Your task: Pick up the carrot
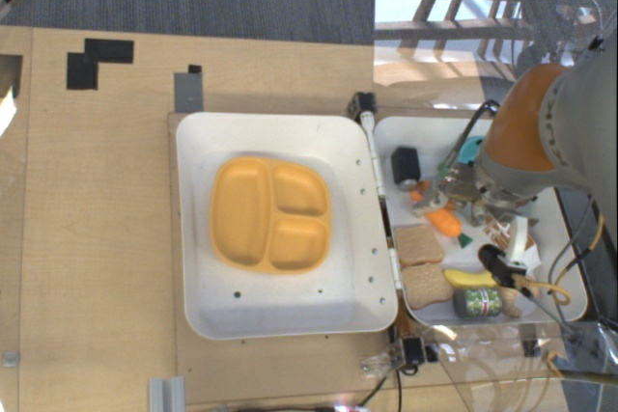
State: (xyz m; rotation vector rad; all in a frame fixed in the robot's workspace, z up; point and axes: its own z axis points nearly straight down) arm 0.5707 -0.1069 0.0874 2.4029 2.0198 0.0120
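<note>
The orange carrot (444, 222) lies in the right bin (570, 289), near its middle, above the bread slices. My gripper (451, 195) hangs low over the bin, right at the carrot's upper end, and it hides part of that end. A small orange bit (417, 196) shows just left of the gripper. I cannot tell whether the carrot is touched or held.
In the right bin also lie a black object (405, 166), two bread slices (419, 246), a banana (470, 278), a green can (479, 303) and a teal item (470, 150). The left bin (193, 285) holds a yellow divided plate (243, 241).
</note>
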